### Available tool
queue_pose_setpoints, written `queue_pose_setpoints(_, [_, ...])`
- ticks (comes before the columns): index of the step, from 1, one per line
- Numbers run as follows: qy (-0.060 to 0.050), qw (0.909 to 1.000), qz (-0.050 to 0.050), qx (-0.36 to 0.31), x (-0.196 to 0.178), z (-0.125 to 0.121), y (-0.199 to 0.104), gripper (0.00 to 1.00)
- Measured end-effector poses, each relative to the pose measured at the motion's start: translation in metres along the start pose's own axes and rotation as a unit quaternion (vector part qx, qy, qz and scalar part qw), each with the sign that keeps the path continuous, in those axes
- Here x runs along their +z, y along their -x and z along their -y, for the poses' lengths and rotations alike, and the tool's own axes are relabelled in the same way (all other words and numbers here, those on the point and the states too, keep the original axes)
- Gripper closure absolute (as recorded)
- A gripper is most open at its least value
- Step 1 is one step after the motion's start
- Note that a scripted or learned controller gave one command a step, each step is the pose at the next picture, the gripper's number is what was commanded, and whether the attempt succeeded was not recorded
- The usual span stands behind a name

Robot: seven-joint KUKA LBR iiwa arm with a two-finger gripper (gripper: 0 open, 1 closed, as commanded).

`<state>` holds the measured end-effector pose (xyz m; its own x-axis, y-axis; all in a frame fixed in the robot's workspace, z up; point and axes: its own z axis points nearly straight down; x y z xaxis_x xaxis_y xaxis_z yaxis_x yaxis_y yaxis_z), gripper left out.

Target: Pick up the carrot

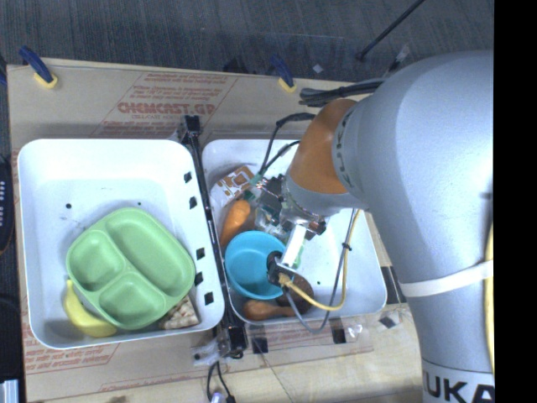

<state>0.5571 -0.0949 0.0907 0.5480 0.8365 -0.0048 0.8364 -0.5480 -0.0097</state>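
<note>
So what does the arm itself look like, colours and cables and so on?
The arm is bulky, rounded and pale grey, with an orange band above the wrist. Thin dark cables loop around the wrist, and a yellowish cable hangs below. White lettering marks its base.

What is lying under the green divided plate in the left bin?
Under the green divided plate, a yellow object pokes out at its lower left corner and a tan, crumbly-looking piece at its lower right. The plate covers the rest of both, so their full shapes cannot be made out.
</note>
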Motion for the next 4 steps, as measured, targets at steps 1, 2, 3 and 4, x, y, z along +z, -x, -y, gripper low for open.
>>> queue_pose_setpoints(1, [0.002, 0.9946, 0.000, 0.104, -0.103, 0.004, -0.004, 1.00])
queue_pose_setpoints(2, [-0.002, 0.9970, 0.000, -0.077, -0.007, 0.019, 0.030, 1.00])
queue_pose_setpoints(3, [0.000, 0.9970, 0.000, -0.077, -0.008, 0.018, 0.029, 0.00])
queue_pose_setpoints(4, [0.002, 0.9974, -0.001, -0.072, -0.003, -0.031, -0.017, 0.00])
